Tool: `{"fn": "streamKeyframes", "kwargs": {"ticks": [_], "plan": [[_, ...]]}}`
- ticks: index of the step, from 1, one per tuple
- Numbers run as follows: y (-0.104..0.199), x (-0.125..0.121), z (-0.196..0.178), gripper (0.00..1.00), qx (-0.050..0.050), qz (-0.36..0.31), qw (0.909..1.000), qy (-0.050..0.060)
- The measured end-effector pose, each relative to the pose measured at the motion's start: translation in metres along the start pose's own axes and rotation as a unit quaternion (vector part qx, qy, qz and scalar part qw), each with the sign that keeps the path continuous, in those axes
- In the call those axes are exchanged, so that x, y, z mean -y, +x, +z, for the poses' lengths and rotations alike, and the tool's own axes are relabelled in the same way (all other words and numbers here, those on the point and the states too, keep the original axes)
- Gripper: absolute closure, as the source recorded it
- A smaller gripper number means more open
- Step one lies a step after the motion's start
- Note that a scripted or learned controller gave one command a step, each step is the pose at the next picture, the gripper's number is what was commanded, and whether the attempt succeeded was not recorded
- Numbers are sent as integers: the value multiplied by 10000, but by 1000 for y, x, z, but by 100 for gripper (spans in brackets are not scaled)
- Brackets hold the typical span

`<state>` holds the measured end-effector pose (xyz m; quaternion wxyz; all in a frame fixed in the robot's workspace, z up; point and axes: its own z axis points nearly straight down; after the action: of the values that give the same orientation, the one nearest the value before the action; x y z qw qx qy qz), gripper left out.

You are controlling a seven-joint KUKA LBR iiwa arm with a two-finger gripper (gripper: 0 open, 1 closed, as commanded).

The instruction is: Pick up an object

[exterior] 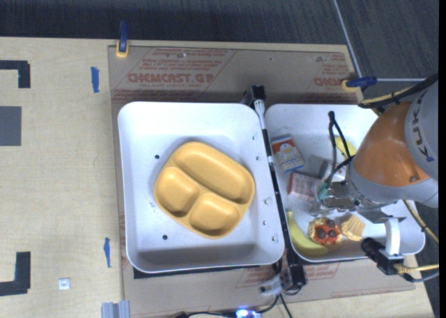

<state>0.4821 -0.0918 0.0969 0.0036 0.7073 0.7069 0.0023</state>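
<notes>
1. Objects for picking lie in the right bin (275,118): a yellow banana (301,240), a small orange-and-red item (324,231), a tan piece (353,226), a red-and-white packet (284,149), a clear-wrapped packet (302,184) and a grey piece (317,168).
2. Banana: curved, long axis running from the right bin's left wall toward its near rim, lying flat along the near-left corner. One end points up along the left wall; the other is hidden under the orange-and-red item.
3. Orange-and-red item sits just beside the banana, touching or overlapping it; cannot tell which.
4. Red-and-white packet lies toward the far-left part of the right bin, tilted; the clear-wrapped packet lies between it and the banana.
5. Tool (333,201): low over the middle of the right bin, just above the orange-and-red item. Opening cannot be judged; nothing visibly held.
6. Arm (390,153), orange band, covers the right bin's right half.
7. Left bin (132,170), touching the right bin, holds a yellow three-compartment tray (203,187), its long axis diagonal.
8. Surface (56,170): light wood.
</notes>
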Motion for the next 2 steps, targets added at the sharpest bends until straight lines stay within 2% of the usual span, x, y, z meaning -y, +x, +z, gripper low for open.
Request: {"fn": "streamKeyframes", "kwargs": {"ticks": [1,2], "plan": [[0,0,0,0,-1,3,10000,1],[0,-1,-10,100,4,2,10000,-18]]}}
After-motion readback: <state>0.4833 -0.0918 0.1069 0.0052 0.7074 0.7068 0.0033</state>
